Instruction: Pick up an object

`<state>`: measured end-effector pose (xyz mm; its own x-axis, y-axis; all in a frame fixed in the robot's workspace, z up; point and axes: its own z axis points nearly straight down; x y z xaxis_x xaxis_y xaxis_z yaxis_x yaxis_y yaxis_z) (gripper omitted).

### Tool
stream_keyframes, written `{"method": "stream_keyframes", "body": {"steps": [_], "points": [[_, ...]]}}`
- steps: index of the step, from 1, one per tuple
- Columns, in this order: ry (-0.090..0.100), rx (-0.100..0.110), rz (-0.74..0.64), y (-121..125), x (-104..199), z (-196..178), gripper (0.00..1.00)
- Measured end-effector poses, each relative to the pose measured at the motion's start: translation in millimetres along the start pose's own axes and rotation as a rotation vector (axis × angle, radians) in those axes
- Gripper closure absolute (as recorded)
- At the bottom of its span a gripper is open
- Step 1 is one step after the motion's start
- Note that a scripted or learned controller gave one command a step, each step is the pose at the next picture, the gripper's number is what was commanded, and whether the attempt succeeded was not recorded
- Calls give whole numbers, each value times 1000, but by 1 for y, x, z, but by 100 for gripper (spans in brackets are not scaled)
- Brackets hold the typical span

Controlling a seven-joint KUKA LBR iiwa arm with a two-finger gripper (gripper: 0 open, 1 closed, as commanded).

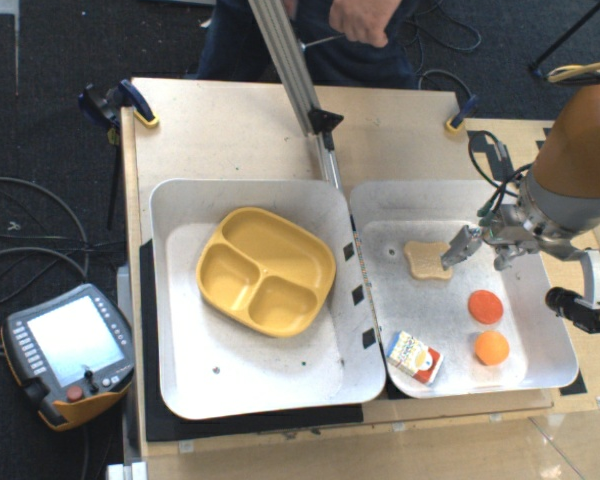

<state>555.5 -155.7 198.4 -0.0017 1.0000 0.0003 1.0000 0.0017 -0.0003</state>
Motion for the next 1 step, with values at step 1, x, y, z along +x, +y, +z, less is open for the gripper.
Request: {"method": "stream_keyframes", "body": {"steps": [1], "points": [[0, 0, 1, 0, 0, 0, 0]]}}
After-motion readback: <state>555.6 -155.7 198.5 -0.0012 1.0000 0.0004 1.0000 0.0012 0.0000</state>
